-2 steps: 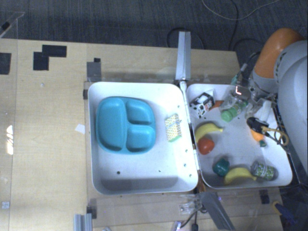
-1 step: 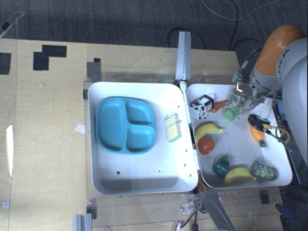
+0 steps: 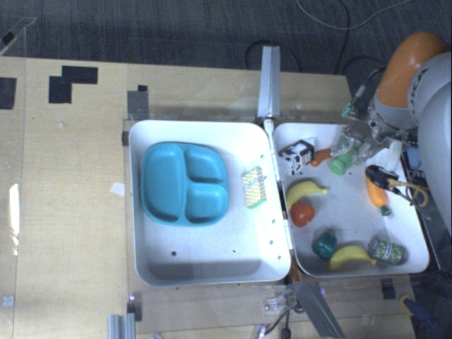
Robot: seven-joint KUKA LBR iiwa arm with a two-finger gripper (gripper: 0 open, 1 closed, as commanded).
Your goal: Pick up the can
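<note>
The arm [image 3: 417,83] is reaching in over the far right corner of the right bin [image 3: 353,210], and its gripper [image 3: 355,145] is hanging low there, just above a small green cup [image 3: 341,164] and close to an orange piece [image 3: 321,157] and a black-and-white cow toy [image 3: 297,155] along the far wall. Whether the gripper is open or closed I cannot tell, since its tip is blurring into the clutter beneath it; nothing is visibly being held. The can [image 3: 387,251], green and patterned, is lying on its side in the near right corner of that bin, its end just beside a banana [image 3: 349,257], with a teal object [image 3: 325,244] a little further along the near edge. So the gripper is sitting well apart from its target, at the opposite end of the bin, and the task is looking hardly begun. A carrot [image 3: 377,191] is lying between the two along the right wall, and a second banana [image 3: 304,190] and a red fruit [image 3: 302,213] are crowding the left wall. Being on its side and tucked against the corner, the can is likely leaving little room for a grasp; I would judge a descent across its round body the safer approach. In the left bin [image 3: 212,260] a blue plate [image 3: 185,183] and a yellow sponge [image 3: 253,188] are resting, playing no part.
</note>
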